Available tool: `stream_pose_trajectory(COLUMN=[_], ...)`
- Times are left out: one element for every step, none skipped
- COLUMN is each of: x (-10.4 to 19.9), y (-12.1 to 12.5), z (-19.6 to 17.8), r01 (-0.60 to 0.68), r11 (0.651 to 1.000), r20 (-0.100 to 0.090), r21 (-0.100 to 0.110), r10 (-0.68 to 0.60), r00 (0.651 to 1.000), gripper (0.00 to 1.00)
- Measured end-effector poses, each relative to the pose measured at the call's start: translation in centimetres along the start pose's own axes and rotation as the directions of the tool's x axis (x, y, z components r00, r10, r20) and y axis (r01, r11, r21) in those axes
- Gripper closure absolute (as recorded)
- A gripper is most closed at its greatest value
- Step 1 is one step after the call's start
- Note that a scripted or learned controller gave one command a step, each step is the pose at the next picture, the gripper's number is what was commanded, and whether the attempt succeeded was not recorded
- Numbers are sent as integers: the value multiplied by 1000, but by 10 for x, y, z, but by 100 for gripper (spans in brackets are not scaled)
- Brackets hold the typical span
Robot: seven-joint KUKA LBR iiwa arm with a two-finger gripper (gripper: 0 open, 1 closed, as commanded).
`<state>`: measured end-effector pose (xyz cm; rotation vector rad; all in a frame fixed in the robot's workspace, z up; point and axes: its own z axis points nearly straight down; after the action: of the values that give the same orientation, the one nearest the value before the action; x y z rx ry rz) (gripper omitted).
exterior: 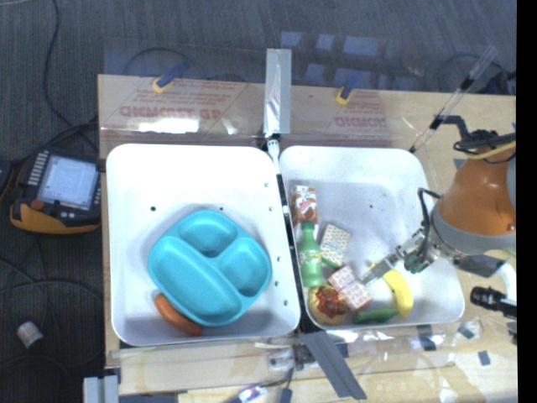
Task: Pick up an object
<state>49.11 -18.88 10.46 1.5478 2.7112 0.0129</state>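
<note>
My pincer is low in the right bin, among the clutter along its near side; whether it is released or clenched, I cannot tell from this view. The nearest candidate is the banana, lying just beside the pincer's tip on the side toward the near wall, possibly touching it. I judge it a light toy: stiff, smooth and curved, so likely to slip. Hold is best taken across its middle, square to the curve. A checkered box sits just to the other side, with a green bottle further along the dividing wall. The left bin carries a blue divided tray.
</note>
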Motion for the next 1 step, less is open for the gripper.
stream_pose_trajectory(x=[1], y=[1], z=[-8], r01=[1], r11=[1000], r20=[-4], r21=[0], r10=[-1], r00=[1000], gripper=[100])
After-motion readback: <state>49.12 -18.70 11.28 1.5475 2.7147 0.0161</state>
